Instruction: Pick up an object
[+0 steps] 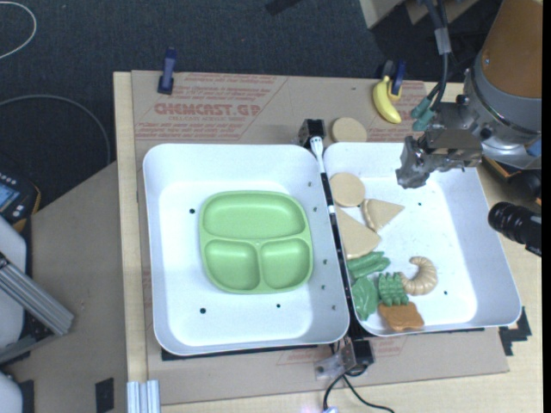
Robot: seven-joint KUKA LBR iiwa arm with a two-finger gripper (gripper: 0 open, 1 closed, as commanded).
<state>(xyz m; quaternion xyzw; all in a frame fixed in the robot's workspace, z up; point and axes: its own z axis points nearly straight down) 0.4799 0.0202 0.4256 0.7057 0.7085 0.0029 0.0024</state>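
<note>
Gripper [411, 172] hung over right white bin's [465, 231] back edge, finger state unclear, nothing seen held; nearest target tan wedge-shaped toy food piece [383, 211] just below-left, best approached straight down, centred, clear of round beige disc [347, 188].

Single fixed camera above bench [129, 231], slanted down, both bins [164, 231] framed

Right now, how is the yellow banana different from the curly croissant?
The banana is bright yellow; the croissant is tan. The banana lies outside the bins, on the bench behind the right bin; the croissant lies inside that bin. Both are small and curved.
</note>
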